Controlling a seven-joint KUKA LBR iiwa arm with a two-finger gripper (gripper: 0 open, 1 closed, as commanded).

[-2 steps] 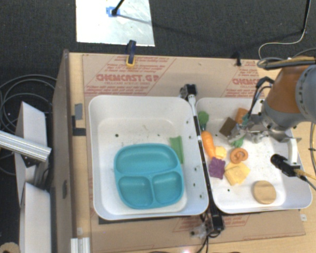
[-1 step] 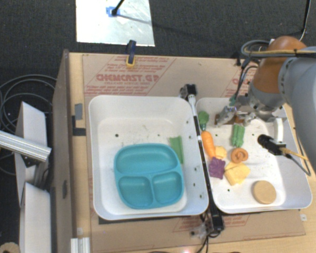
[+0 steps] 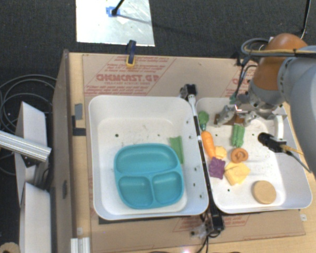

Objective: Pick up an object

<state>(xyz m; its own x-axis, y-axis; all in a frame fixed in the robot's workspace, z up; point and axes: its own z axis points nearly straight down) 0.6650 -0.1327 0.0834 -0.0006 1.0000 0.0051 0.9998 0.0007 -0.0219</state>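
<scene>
Left bin (image 3: 102,141) has a blue divided tray (image 3: 147,174) plus a green piece (image 3: 176,148) just beside it. Right bin (image 3: 300,191) holds toy food: carrot (image 3: 208,144), purple piece (image 3: 216,167), yellow chunk (image 3: 237,174), tan cookie (image 3: 264,192). The gripper (image 3: 236,116) hovers over the green pickle (image 3: 237,135); can't tell its grip.

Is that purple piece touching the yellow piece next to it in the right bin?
Touching. In the camera view, the purple piece lies edge to edge with the yellow piece near the right bin's middle, with no white floor visible between them.
</scene>
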